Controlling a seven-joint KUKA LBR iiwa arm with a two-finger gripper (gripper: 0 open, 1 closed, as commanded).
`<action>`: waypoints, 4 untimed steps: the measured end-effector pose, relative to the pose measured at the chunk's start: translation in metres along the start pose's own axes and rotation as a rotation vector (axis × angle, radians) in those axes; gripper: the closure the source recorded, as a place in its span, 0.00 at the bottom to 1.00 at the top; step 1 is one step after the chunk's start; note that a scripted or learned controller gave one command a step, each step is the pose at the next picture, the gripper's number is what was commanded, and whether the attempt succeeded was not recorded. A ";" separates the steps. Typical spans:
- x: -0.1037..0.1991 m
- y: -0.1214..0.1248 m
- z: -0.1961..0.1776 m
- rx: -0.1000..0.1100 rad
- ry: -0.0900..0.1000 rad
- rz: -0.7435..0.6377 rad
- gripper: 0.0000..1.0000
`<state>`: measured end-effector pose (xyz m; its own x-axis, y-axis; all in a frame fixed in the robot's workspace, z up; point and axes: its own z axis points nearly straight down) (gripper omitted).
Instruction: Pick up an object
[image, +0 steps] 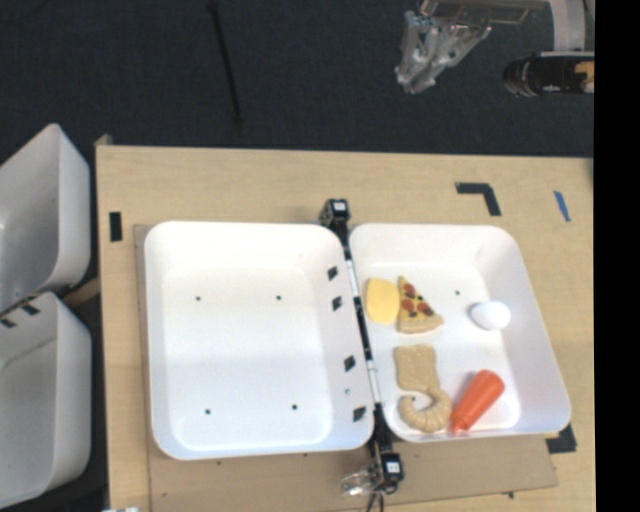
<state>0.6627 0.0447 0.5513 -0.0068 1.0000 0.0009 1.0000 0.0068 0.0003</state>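
Five objects are found in the right bin: a yellow piece touching a pizza slice toy near the divider, a white egg-like ball toward the right wall, a tan cracker-like piece with a curled tan piece just below it, and an orange carrot toy tilted near the front right corner. The left bin is set just beside it, the two rims meeting at the divider. The gripper is seen at the top, raised well above the bench and far from every object; nothing is seen held, and how far its jaws are parted cannot be told from this view. Bare floor is left between the ball and the carrot, and along the bin's far wall
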 end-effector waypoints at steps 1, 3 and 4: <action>0.094 0.013 0.001 -0.001 0.001 -0.004 1.00; 0.165 0.028 0.000 -0.001 -0.002 0.005 0.00; 0.163 0.028 -0.011 -0.008 -0.002 0.004 1.00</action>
<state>0.6899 0.2083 0.5624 -0.0031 1.0000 -0.0010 1.0000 0.0031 0.0084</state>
